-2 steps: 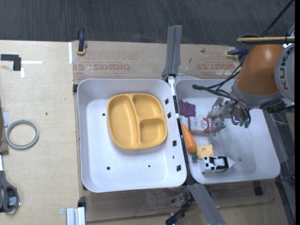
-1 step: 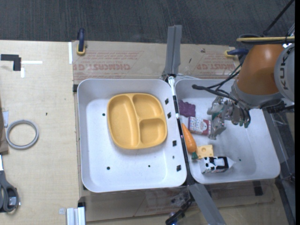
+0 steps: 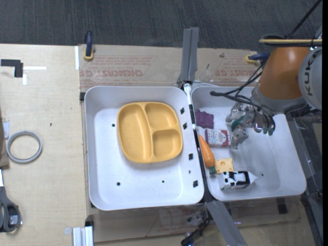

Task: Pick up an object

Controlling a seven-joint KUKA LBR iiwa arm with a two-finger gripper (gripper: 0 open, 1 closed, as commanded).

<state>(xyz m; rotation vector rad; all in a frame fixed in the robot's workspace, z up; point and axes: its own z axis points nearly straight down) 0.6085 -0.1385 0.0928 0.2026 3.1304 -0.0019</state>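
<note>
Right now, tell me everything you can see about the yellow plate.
The plate is a mustard-yellow, rounded-square dish that looks like matte plastic, split by raised ridges into three compartments: one long one on its left, two smaller ones on its right. It lies flat, right side up, with nothing in it, in the upper middle of the left bin, touching only the bin floor, apart from the walls.
</note>
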